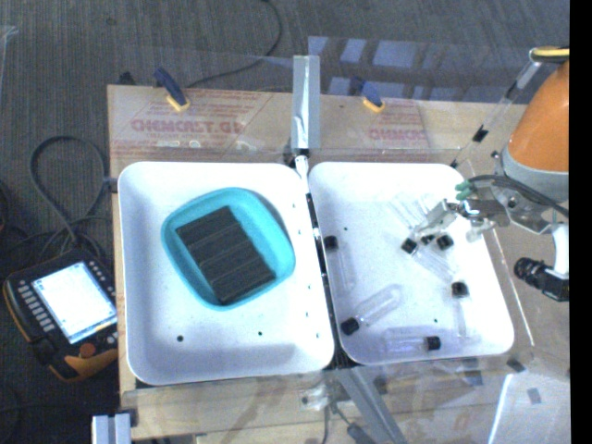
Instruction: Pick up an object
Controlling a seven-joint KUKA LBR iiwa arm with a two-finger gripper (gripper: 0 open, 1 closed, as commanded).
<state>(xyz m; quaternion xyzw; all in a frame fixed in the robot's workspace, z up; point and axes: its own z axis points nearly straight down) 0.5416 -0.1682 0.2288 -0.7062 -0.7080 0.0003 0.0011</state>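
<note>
Robot's metal two-finger gripper (pixel 427 233) hovers over clear plastic tubes with black caps (pixel 379 303), grip state unclear, nothing lifted yet.

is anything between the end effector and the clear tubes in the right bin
Nothing visible does. The end effector sits low over the right bin, right among the clear tubes with black caps. The blue bowl lies apart in the left bin.
</note>
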